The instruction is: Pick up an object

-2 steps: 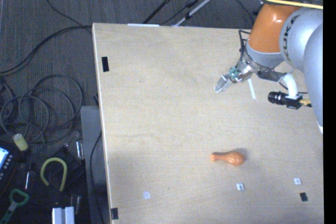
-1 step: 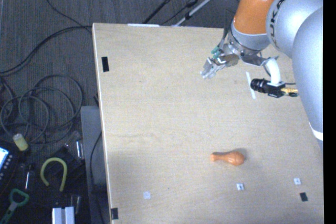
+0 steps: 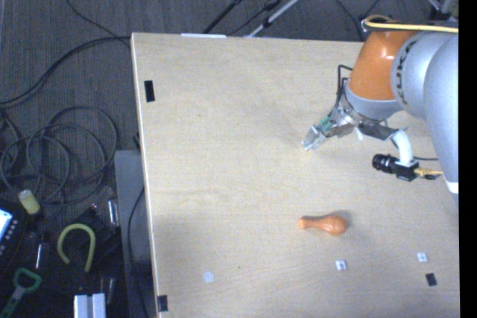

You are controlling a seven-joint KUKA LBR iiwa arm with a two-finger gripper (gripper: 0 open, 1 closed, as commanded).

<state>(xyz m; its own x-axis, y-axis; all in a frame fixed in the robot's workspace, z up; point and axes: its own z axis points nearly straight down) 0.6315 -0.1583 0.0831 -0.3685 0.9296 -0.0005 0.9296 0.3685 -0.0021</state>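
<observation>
Bare wood counter (image 3: 223,160) — orange pear-shaped object (image 3: 325,223) lies alone near the front. Gripper (image 3: 313,138) hovers well apart, up-right of it; we can't tell the jaws' state — nothing held.

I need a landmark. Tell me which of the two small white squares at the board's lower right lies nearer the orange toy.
The left square, just below the orange toy at its thick end. The other square sits farther right, beside a black mark.

The grey arm (image 3: 436,93) is being extended from the right, its gripper (image 3: 314,136) being held just above the wooden board (image 3: 223,160).
</observation>
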